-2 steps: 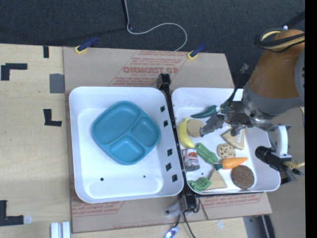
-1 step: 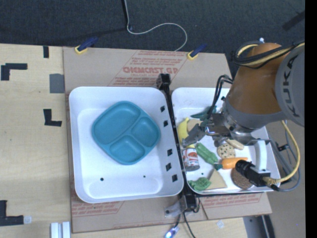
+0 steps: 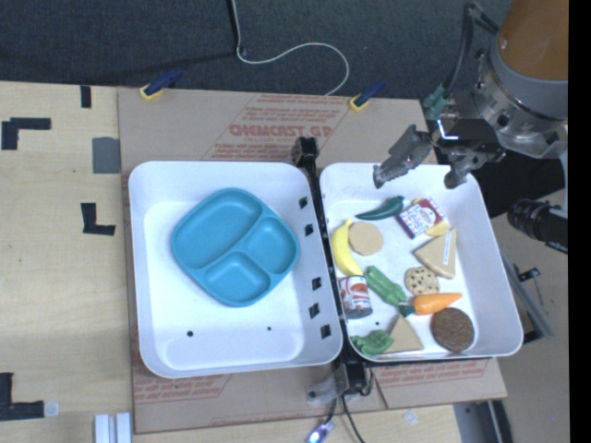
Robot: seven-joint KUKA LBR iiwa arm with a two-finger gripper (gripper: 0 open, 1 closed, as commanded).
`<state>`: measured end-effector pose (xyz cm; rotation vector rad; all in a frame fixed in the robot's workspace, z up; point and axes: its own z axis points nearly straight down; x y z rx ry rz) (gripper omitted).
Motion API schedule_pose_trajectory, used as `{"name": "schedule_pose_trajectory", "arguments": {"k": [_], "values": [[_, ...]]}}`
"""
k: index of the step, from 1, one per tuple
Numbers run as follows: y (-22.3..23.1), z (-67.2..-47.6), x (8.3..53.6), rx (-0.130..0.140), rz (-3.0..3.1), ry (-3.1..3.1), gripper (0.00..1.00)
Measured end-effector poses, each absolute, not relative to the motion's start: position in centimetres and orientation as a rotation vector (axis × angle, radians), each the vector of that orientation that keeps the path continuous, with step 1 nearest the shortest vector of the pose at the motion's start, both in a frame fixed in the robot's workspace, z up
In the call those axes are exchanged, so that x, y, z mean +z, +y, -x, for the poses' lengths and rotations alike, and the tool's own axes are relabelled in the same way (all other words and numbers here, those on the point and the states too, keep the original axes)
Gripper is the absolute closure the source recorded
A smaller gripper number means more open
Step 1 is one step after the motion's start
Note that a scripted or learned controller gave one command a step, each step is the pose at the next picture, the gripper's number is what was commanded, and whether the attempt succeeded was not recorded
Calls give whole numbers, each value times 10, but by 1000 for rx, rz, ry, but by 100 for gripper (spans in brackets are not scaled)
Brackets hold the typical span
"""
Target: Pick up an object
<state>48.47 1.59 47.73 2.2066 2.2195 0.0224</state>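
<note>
Hovering over the upper edge of the right-hand bin (image 3: 489,238), the gripper (image 3: 429,166) is sitting in the upper right of the frame with its two fingers spread wide apart and nothing between them. One finger (image 3: 399,164) is pointing down toward the bin's upper left corner and the other is hanging near the bin's upper right rim. That wide spread suits an approach, I judge, since it is leaving room to straddle a piece before closing.

Toy food is lying crowded in the right bin, which is giving the arm many candidates within a short reach. Nearest below the gripper are a green chili pepper (image 3: 380,209) and a small red packet (image 3: 418,218); just under them a banana (image 3: 343,249) is curving around a round tan cracker (image 3: 366,239). Lower in the frame are a cheese wedge (image 3: 438,252), a chocolate-chip cookie (image 3: 421,280), an orange carrot (image 3: 436,303), a small can (image 3: 356,296) and a dark round patty (image 3: 452,329). Several are touching one another, so a clean grasp is likely calling for one at the cluster's edge.

In the left bin (image 3: 152,247) a blue divided plate (image 3: 235,245) is resting alone, well apart from the gripper.
</note>
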Motion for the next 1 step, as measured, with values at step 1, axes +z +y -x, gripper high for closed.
{"name": "schedule_pose_trajectory", "arguments": {"k": [1], "values": [[15,-484,478,-3,-2218,2224,100]]}}
